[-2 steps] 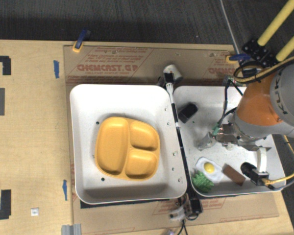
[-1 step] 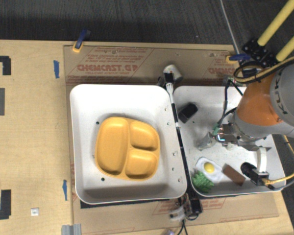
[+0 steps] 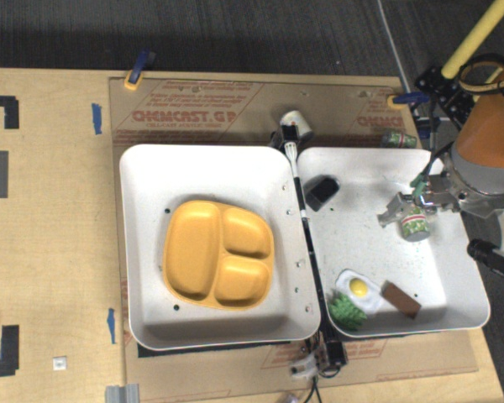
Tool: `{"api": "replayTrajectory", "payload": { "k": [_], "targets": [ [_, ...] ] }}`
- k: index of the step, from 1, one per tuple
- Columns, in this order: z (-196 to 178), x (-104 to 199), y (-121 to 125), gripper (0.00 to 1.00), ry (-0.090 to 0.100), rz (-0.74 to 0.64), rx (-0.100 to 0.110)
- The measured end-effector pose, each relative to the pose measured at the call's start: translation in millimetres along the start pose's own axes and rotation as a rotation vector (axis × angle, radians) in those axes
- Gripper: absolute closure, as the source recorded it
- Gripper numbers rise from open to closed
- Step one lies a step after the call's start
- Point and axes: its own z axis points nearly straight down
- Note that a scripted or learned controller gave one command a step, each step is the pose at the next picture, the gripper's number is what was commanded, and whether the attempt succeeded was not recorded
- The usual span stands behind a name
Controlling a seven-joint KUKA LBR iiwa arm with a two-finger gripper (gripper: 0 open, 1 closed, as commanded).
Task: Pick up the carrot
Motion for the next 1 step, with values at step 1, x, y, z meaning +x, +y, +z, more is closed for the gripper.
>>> {"api": "replayTrajectory", "payload": {
  "k": [1],
  "targets": [
    [65.4, 49.3, -28.6, 0.00, 0.002, 0.077, 0.003]
  ]
}}
